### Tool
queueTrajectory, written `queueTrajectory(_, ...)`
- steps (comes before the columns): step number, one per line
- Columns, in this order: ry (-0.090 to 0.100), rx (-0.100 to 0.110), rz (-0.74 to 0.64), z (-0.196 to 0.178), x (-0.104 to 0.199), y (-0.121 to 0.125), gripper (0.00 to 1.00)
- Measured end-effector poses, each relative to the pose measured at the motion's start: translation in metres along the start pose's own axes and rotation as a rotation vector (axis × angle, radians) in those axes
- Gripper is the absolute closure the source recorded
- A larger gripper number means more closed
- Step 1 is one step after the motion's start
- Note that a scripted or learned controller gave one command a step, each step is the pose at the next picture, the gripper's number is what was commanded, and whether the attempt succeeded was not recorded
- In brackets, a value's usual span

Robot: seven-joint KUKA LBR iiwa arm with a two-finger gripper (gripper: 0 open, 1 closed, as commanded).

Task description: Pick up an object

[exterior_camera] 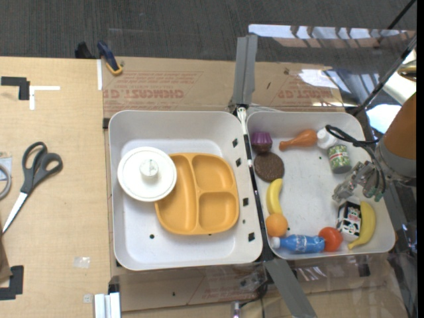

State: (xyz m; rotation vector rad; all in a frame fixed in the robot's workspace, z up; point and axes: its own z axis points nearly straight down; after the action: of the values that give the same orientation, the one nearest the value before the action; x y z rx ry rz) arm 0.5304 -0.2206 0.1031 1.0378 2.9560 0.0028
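- nearest us, a banana [366,225] and a black-and-white carton [350,220] lay in the right bin [305,177].
- just above them our gripper [358,184] hovered, jaws seemingly empty; openness we couldn't tell.
- we judged approach underway; next, descend and close.

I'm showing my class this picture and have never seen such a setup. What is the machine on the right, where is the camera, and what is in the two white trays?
The camera looks down at a slant on a bench. The machine is a robot arm reaching in from the right; its gripper hovers over the right bin, holding nothing visible. That bin has toy food: two bananas, a drumstick, an orange and a bottle. The left bin holds a yellow divided plate and a white lid. Scissors lie on the bench.
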Motion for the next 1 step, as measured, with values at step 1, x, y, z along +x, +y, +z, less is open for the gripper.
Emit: queueTrajectory(1, 0.007, 0.005, 0.183, 0.0115, 0.0357, 0.0682, 1.0)
